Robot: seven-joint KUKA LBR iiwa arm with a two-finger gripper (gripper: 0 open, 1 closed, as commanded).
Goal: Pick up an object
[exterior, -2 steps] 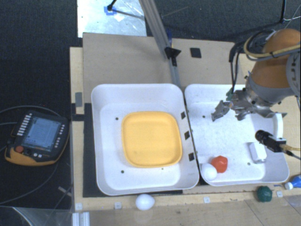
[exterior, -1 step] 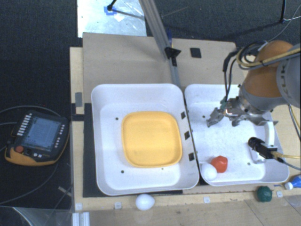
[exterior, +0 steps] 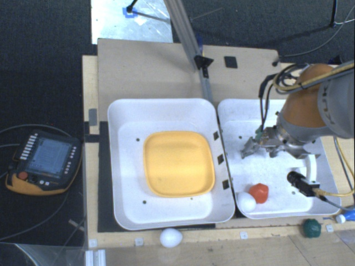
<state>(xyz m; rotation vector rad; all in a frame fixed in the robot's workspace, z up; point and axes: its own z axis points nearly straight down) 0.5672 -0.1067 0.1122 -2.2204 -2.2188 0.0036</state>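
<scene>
Left white bin (exterior: 125, 148) has a square yellow plastic plate (exterior: 179, 163) sitting in it. A white egg-shaped ball (exterior: 171, 238) lies on the worktop (exterior: 133, 60) in front. In the right bin (exterior: 238, 121): small white ball (exterior: 246, 201), red ball (exterior: 259, 192), and the gripper (exterior: 248, 149) above them; can't tell how its fingers are set.

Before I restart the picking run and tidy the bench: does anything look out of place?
Yes. A white ball lies outside the left bin, on the bench by its front edge, and a dark green ball sits off the right bin's front corner.
</scene>
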